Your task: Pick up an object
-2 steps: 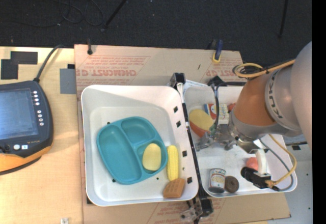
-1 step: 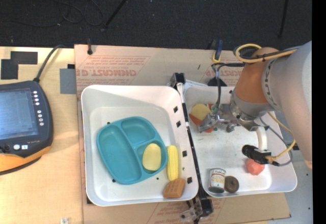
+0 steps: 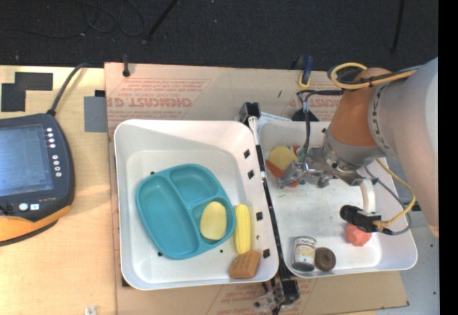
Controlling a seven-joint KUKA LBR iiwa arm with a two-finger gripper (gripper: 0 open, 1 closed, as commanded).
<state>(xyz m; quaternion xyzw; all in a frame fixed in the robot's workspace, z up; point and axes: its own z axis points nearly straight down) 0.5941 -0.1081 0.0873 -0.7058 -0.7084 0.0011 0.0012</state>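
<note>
The arm (image 3: pixel 372 127) is reaching in from the right edge of the tabletop (image 3: pixel 71 249) and is hanging over the right bin (image 3: pixel 401 256), with its orange band and grey body covering much of that bin's far right corner. The tool (image 3: pixel 304 172) is sitting low in the far left part of the right bin, just beside a yellow object (image 3: pixel 281 157) and a small dark reddish piece (image 3: pixel 290 176); the metal parts are blurring together there, so whether the tool is open, closed or gripping anything cannot be told. The reddish piece is partly hidden by the tool. Near the bin's right side, a red object (image 3: pixel 358 235) is lying partly under a black part (image 3: pixel 360 218) with cabling. At the near edge, a small can (image 3: pixel 304 253) is standing just beside a dark brown round item (image 3: pixel 325 258). In the left bin (image 3: pixel 143 142), a teal divided plate (image 3: pixel 168 206) is carrying a pale yellow object (image 3: pixel 212 220); a corn cob (image 3: pixel 242 229) is lying beside the plate, and a tan block (image 3: pixel 245 264) is resting at the near right corner. A handheld control pendant (image 3: pixel 32 167) is being cut off at the tabletop's left edge.
</note>
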